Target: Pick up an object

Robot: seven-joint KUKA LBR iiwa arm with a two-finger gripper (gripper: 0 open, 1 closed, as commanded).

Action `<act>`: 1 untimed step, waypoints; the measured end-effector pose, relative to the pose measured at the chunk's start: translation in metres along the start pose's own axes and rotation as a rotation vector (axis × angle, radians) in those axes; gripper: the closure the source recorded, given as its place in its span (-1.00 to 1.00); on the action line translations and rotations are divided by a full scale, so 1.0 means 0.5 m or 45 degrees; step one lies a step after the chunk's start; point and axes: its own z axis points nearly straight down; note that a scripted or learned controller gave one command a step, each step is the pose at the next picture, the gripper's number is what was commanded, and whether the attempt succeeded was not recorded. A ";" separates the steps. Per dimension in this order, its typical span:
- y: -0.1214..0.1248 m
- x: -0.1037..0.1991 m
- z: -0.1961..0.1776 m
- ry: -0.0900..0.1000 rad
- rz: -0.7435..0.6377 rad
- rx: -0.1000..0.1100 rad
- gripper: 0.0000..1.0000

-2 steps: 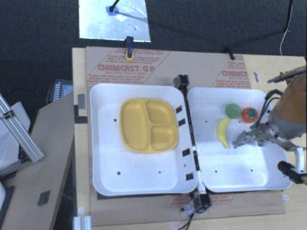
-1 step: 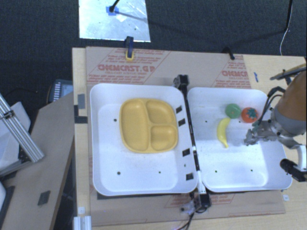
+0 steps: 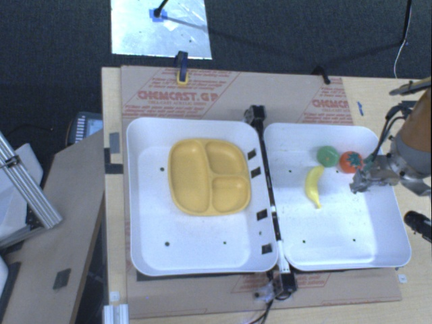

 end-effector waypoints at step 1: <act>0.000 -0.013 -0.126 -0.002 0.001 -0.003 1.00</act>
